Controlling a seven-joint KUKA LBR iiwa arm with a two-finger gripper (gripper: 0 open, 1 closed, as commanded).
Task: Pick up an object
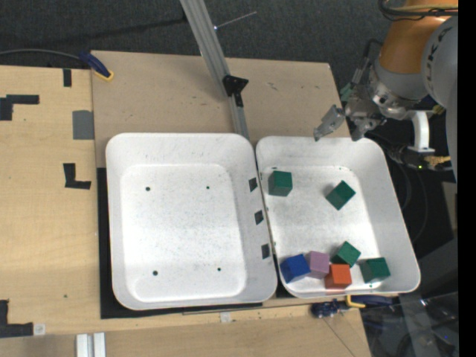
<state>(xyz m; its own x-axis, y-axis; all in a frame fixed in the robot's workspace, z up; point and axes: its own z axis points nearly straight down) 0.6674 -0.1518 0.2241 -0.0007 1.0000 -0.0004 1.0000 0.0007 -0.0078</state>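
Note:
The right bin (312, 225) holds several small blocks. A green block (280, 183) lies near its upper left and another green block (341, 195) to the right of it. Along the front edge sit a blue block (295, 267), a purple block (318, 262), an orange block (339, 275) and two more green blocks (346, 253) (375, 268). My gripper (341, 127) hangs over the right bin's back rim, well behind all the blocks. Its two fingers stand apart, open, with nothing between them.
The left bin (178, 222) lies beside the right one, and their rims meet at the middle. A slanted metal pole (212, 43) runs down to the bins' shared back corner. Cables and dark floor lie beyond the bench's right edge.

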